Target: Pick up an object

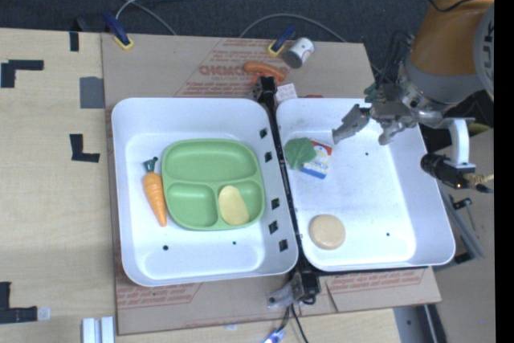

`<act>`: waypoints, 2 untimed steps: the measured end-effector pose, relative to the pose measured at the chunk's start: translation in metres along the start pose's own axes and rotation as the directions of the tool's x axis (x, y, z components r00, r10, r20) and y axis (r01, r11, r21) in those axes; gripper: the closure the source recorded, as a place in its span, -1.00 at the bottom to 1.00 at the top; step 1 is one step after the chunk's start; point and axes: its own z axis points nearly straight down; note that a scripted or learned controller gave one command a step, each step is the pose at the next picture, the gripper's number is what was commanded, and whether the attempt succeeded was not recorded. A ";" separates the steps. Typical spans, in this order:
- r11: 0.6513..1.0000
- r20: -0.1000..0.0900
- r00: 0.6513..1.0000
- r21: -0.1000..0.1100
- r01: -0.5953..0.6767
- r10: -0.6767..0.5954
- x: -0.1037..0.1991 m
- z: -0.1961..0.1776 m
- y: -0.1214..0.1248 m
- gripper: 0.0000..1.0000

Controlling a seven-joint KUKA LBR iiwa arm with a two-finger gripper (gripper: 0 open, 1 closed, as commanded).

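The arm (450,28) enters from 3 o'clock and stops over the upper part of the right bin (418,249). The hand (369,128) is released: its two dark fingers (350,124) are spread apart with nothing between them. It hangs above the bin floor, toward the bin's 12 o'clock wall.

Right bin contents:
1. A green object (299,150) lies near the bin's 9 o'clock wall, resting partly on a small white packet with red and blue markings (319,163). The two touch. Both lie at 8 o'clock from the hand, near it but apart from the fingers.
2. A round tan disc (328,230) lies flat toward the bin's 6 o'clock wall, well apart from the hand and from the green object.

Left bin (128,124) contents:
1. A green divided plate (210,161) occupies the middle of the bin.
2. A pale yellow oval item (234,205) sits in the plate's compartment at 5 o'clock.
3. An orange carrot (155,197) lies on the bin floor just beside the plate's 9 o'clock edge, leafy end toward 12 o'clock.

The two bins sit side by side on the tabletop (48,197), joined along their shared edge by black clips (278,173). Beyond the bins at 12 o'clock, an orange elongated item (263,69) and a small grey cylinder (299,51) rest on the cardboard sheet (185,68).
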 end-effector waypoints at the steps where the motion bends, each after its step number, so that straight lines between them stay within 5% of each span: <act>1: 1.000 -0.001 1.000 0.004 0.000 0.000 0.017 0.082 0.043 -1.00; 2: 1.000 0.001 1.000 0.003 0.000 0.000 0.003 0.158 0.088 -1.00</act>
